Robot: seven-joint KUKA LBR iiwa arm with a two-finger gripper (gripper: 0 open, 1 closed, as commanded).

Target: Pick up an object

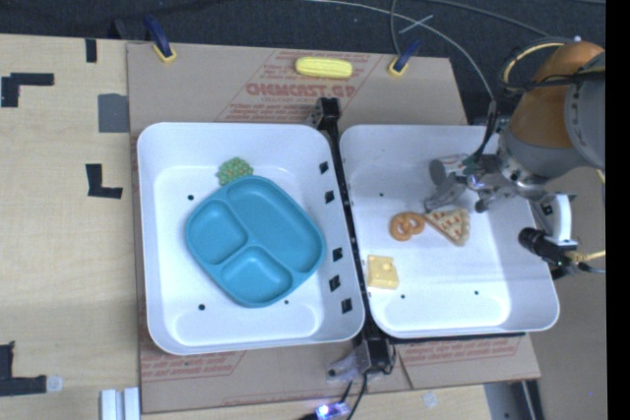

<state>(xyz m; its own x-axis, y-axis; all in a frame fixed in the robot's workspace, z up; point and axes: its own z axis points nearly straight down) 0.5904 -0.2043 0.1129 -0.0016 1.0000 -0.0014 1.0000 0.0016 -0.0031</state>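
In the right bin (512,305) lie a brown ring-shaped pastry (406,226), a tan waffle-like wedge (452,225) and a pale yellow square (382,271). My gripper (439,186) reaches in from the right and hovers just above the wedge's upper edge. Its fingers stand open, one fingertip (436,171) toward the back and the other near the wedge, with nothing between them. The grey arm with its orange band (551,103) rises at the right edge of the bin.
The left bin (157,310) holds a blue divided plate (254,239) with a small green piece (234,171) at its far rim. A yellow corn cob (323,67) lies on the cardboard behind the bins. Cables cross the dark floor at the back.
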